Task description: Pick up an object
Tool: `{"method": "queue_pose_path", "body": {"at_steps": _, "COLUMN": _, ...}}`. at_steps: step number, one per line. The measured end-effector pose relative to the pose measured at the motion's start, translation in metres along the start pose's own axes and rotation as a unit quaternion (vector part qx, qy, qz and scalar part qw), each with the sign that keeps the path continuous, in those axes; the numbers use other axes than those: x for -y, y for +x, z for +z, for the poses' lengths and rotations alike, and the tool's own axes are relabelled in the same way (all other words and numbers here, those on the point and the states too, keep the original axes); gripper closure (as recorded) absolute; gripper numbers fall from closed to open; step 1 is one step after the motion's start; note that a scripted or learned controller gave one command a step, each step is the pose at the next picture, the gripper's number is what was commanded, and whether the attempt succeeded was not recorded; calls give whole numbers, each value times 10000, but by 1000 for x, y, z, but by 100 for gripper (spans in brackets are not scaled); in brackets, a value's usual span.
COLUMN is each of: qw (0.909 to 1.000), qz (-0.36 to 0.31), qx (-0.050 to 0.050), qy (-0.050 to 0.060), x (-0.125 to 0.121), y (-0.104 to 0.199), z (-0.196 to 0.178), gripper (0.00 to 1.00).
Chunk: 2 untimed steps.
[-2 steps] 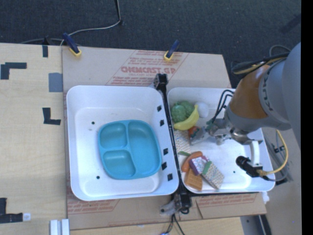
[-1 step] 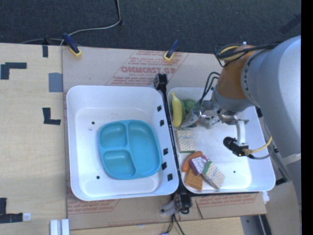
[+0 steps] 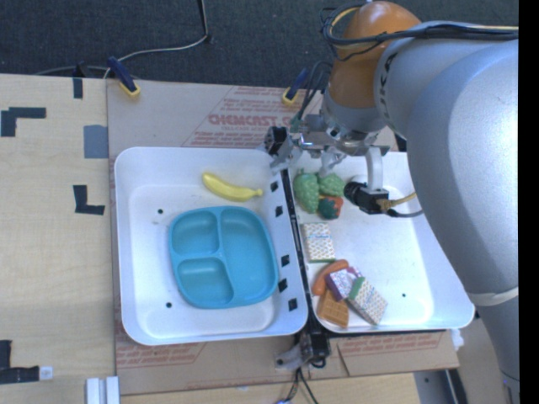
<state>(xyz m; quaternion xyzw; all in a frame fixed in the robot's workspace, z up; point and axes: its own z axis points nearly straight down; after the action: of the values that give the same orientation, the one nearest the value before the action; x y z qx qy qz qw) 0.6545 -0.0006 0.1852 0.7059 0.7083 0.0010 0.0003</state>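
My gripper (image 3: pixel 322 168) hangs low over the far left corner of the right bin (image 3: pixel 413 251), under the orange band of the arm. Directly beneath it lies a cluster of green toy food (image 3: pixel 308 190) with a small orange piece (image 3: pixel 328 209) at its near side. The gripper's body hides the top of that cluster, and I cannot tell whether it touches the green toy. Further forward in the same bin lie a checkered packet (image 3: pixel 318 242), an orange wedge (image 3: pixel 323 278), a purple piece (image 3: pixel 341 284) and a small green-edged box (image 3: pixel 368 301).
The left bin (image 3: pixel 135 225) holds a yellow banana (image 3: pixel 229 188) near its far wall and a blue divided plate (image 3: pixel 223 255) in the middle. The divider between the bins (image 3: pixel 286 242) runs just left of the gripper. A black cable fitting (image 3: pixel 369 197) hangs off the wrist.
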Motion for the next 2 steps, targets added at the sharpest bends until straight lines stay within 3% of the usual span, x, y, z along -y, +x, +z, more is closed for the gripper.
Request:
{"method": "queue_pose_path", "body": {"at_steps": 1, "qw": 10000, "qz": 18, "qx": 14, "qy": 15, "x": 21, "y": -38, "z": 1, "gripper": 0}}
{"method": "queue_pose_path", "body": {"at_steps": 2, "qw": 10000, "qz": 20, "qx": 13, "qy": 17, "x": 26, "y": -82, "z": 1, "gripper": 0}}
